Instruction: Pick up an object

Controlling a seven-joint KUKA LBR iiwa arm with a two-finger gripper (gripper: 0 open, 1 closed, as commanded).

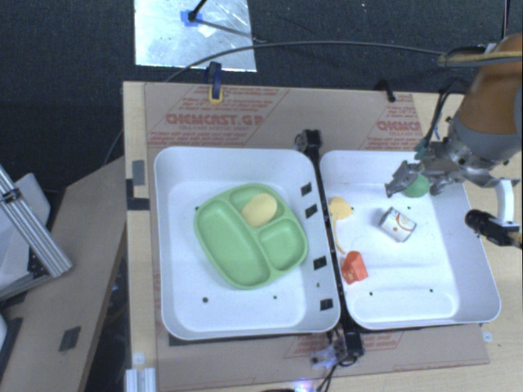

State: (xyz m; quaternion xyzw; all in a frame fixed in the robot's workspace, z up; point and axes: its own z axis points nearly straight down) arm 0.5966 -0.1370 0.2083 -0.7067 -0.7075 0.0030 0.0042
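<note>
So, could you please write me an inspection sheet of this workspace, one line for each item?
Surface: two white bins side by side, left bin and right bin, on a printed board.
Job's things: in the right bin, a small can, a red piece, a yellow piece, a green object.
Clutter: green divided plate in the left bin, a yellow item in one compartment.
Grippers: tool low over the right bin, by the green object; grasp unclear.
Cables: black cable crossing behind the bench.
Surroundings: shiny sheet on dark floor.
</note>
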